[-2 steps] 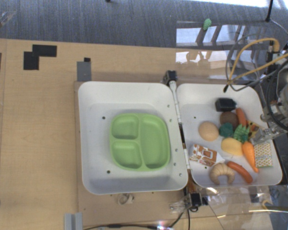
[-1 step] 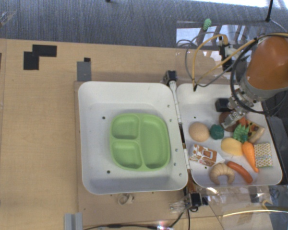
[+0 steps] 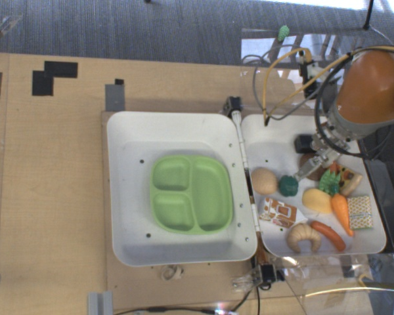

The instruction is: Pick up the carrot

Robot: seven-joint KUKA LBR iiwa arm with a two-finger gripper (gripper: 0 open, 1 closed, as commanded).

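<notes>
The carrot (image 3: 342,214) is orange with a leafy green top (image 3: 328,183). It lies in the right bin (image 3: 269,143), near that bin's right side, pointing toward the front edge. My gripper (image 3: 313,165) hangs over the same bin, just up and to the left of the carrot's green top, under the orange-banded wrist (image 3: 371,87). Nothing shows in its grasp. The carrot rests among other toy foods and is fully in sight.
Crowding the carrot are a yellow lemon (image 3: 317,201), a waffle-like square (image 3: 360,212), a red sausage (image 3: 329,235), a croissant (image 3: 305,237) and a brown item (image 3: 349,179). A dark green ball (image 3: 288,186), potato (image 3: 264,181) and small box (image 3: 278,212) lie further left. The left bin (image 3: 128,169) holds a green divided plate (image 3: 191,194).
</notes>
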